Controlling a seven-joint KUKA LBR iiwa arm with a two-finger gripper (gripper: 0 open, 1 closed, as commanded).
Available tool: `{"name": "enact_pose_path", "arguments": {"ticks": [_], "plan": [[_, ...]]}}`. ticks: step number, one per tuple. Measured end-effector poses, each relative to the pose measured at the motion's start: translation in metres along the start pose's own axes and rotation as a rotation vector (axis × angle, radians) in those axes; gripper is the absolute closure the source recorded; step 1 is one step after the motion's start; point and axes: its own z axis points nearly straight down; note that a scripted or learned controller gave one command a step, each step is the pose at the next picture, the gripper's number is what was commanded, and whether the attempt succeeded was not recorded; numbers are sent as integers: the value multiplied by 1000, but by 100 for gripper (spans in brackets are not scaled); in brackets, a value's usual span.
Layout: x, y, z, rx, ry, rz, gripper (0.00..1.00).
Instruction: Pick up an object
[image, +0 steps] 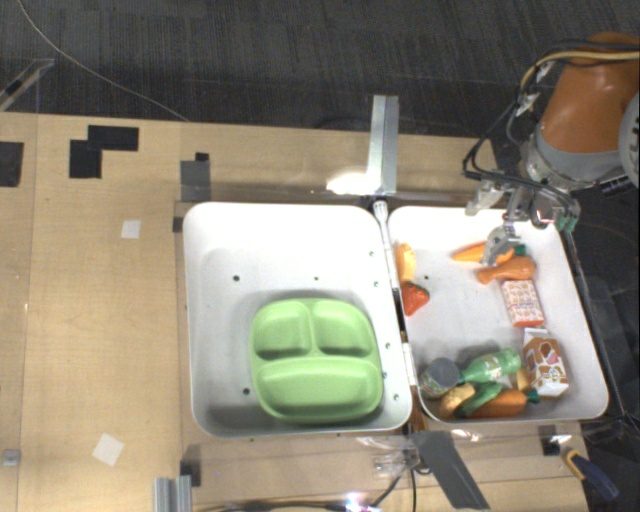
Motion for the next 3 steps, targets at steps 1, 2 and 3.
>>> {"name": "enact_pose_path", "arguments": {"ticks": [1,2,3], "plan": [[69,-41,99,3,-8,-76,0],[145,-68,98,5,-8,-62,0],[144,-7,97,3,-14,-91,0]]}}
